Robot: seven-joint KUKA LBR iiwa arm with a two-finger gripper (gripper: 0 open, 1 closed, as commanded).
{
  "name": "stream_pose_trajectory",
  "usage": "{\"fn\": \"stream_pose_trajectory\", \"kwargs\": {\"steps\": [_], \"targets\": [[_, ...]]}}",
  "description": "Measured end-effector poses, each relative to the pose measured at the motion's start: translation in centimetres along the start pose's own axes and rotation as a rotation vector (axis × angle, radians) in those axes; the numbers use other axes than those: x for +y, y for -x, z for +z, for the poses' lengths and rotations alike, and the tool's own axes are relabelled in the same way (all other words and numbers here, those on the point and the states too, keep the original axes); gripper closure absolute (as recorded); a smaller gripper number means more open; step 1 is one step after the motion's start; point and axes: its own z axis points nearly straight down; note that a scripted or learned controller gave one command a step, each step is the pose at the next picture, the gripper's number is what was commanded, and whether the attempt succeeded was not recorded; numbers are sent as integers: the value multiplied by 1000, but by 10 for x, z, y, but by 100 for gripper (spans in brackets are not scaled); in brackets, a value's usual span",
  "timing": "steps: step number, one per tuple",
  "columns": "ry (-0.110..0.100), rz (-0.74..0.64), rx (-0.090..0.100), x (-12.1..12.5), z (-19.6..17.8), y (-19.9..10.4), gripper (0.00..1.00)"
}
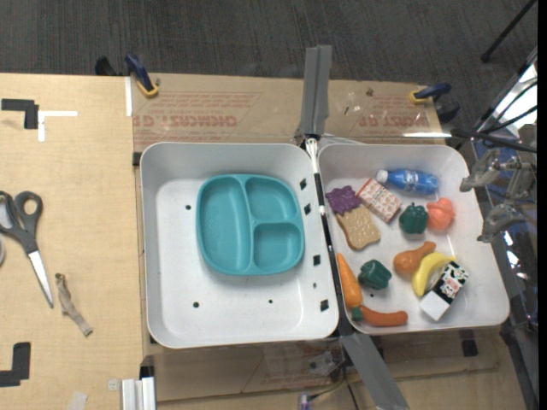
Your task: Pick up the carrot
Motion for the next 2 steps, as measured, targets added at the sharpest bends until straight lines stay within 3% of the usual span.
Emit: {"fn": "stream_pose_trajectory", "kwargs": {"steps": [1,2], "targets": [[1,32,1,-1,131,-35,0],[-2,237,-16,-10,150,-58,0]]}}
